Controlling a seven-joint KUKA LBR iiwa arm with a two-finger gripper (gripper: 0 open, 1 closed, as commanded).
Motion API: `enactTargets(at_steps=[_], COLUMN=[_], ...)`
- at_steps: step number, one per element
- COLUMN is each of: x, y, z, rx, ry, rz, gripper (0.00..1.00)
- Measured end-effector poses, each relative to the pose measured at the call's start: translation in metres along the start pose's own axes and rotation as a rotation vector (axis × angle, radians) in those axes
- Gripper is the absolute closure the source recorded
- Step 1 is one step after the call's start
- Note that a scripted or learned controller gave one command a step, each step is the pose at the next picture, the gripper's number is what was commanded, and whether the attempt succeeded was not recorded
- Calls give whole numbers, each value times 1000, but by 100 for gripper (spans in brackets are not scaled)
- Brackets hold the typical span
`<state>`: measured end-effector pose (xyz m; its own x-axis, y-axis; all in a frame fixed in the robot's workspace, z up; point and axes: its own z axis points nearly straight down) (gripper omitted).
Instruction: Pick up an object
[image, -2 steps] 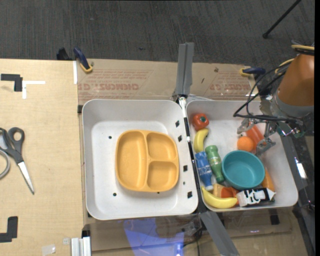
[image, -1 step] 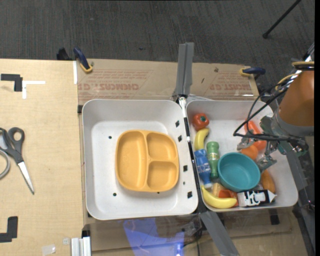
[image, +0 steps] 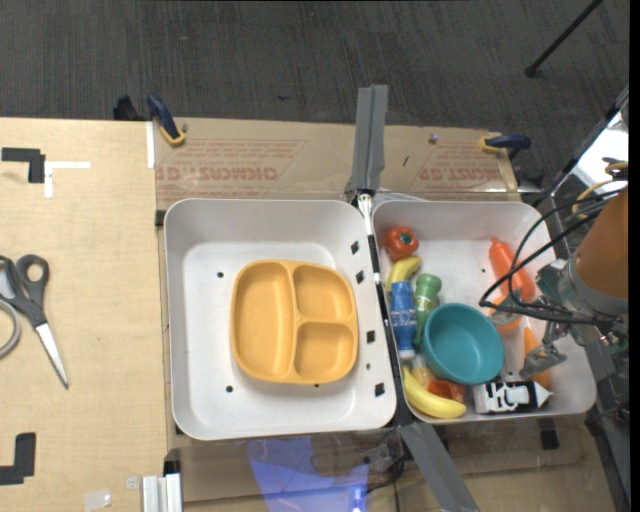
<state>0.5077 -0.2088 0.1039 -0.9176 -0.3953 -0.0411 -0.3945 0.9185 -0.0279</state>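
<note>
The gripper (image: 545, 352) is seen low in the right bin (image: 455, 215), near its right wall, over an orange item that can't be identified; whether the jaws are open or closed can't be told. Just beside it a teal bowl (image: 462, 343) is set approx. mid-bin, w/ a banana (image: 432, 396) and a black-and-white pkg (image: 510, 396) along the near wall. A blue bottle (image: 402, 315), a green cup (image: 427, 291) and a tomato (image: 402, 241) are lined by the left wall. A yellow divided plate (image: 294, 322) is placed in the left bin (image: 195, 320). Scissors (image: 38, 310) are left at the table's left edge.
</note>
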Motion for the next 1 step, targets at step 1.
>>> enactTargets(at_steps=[1], x=[-92], y=[0], z=[14], rx=[-21], ry=[38], rz=[263], gripper=[0])
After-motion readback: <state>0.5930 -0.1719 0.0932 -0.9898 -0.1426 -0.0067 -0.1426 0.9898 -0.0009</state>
